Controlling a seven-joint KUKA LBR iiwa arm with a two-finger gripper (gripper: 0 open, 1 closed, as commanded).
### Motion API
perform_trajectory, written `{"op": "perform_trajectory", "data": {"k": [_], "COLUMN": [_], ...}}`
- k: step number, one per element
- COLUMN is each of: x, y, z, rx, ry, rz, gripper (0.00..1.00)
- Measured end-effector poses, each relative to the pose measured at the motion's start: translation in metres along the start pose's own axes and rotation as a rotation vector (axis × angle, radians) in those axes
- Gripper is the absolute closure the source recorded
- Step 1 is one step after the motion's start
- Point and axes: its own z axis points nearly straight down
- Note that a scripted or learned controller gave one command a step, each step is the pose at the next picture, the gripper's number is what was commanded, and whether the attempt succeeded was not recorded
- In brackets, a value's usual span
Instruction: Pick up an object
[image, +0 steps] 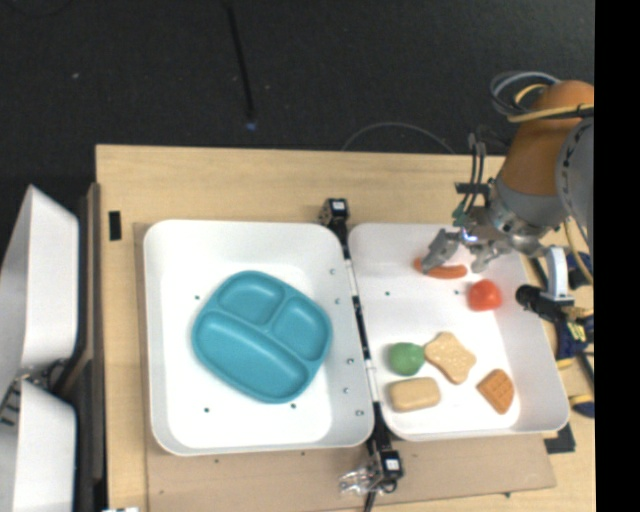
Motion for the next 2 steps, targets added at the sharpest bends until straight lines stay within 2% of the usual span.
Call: {"op": "perform_trajectory", "data": {"k": [1,2], "x": [0.0,-0.002], "y": [-0.01,-0.01], "z": [0.05,0.074], "rx": [0.0,-0.003], "ry": [0.0,-0.001], "rz": [0.001,0.004], "gripper": [0.0,0.0]}}
